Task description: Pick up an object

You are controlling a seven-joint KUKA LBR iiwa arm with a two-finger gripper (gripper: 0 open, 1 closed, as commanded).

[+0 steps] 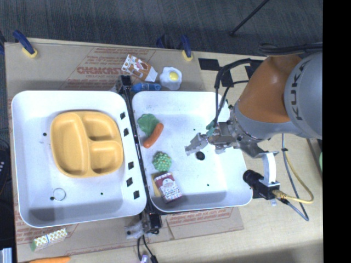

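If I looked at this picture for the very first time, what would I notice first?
Probably the big grey and orange robot arm reaching in from the right, with its pincer low over the right bin. Next, the yellow divided tray lying in the left bin. Then the little toy foods along the right bin's left side, like the orange carrot and the red box.

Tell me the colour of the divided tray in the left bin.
Yellow tray, seen clearly in the camera view.

The arm (285, 100) is grey with a broad orange band, black "KUKA" lettering, black cables, and a metal tool (196, 146).
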